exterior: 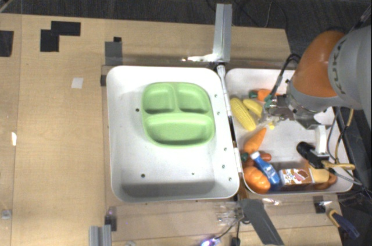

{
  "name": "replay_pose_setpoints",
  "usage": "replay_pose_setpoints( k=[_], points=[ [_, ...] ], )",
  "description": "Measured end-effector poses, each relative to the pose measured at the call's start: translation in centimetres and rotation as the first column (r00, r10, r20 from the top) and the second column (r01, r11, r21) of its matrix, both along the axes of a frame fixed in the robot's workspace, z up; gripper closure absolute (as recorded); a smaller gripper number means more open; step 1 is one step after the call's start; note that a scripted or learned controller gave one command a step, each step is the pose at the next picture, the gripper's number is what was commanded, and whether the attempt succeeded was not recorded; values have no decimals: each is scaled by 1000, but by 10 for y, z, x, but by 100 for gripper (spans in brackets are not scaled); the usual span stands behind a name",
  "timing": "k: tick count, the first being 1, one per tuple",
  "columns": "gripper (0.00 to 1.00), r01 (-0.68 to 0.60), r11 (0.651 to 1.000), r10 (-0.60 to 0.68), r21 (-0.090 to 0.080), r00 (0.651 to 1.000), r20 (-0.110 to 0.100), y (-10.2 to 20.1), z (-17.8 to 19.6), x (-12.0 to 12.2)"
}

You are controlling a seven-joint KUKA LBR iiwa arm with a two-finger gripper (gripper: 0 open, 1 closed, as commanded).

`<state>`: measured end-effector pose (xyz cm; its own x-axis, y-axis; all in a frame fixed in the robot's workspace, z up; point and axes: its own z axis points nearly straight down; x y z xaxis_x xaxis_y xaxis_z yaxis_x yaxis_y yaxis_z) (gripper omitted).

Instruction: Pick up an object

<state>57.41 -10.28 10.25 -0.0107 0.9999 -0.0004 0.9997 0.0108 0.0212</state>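
The right bin (pixel 290 140) holds several toy foods. An ear of yellow corn (pixel 241 113) and a smaller yellow piece (pixel 254 106) lie at its left side. Below them is a carrot (pixel 256 139). My gripper (pixel 271 115) hangs low over the bin, just right of the yellow pieces and above the carrot's upper end. Its fingertips blur into the objects, and I see nothing clearly held. At the bin's front lie an orange (pixel 257 179), a blue-and-white bottle (pixel 266 167) and a brown bottle (pixel 299 176).
The left bin (pixel 125 140) holds a green divided plate (pixel 176 112). An orange piece with a green tip (pixel 261 93) lies near the right bin's back wall. A metal post (pixel 222 35) stands behind the wall between the bins. The arm's orange band (pixel 317 67) hangs over the right bin.
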Motion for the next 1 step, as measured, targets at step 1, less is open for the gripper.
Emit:
replay_pose_setpoints(
  k=[1],
  points=[
    [100,128,992,-128,1,992,-16,50,109,20]
  ],
)
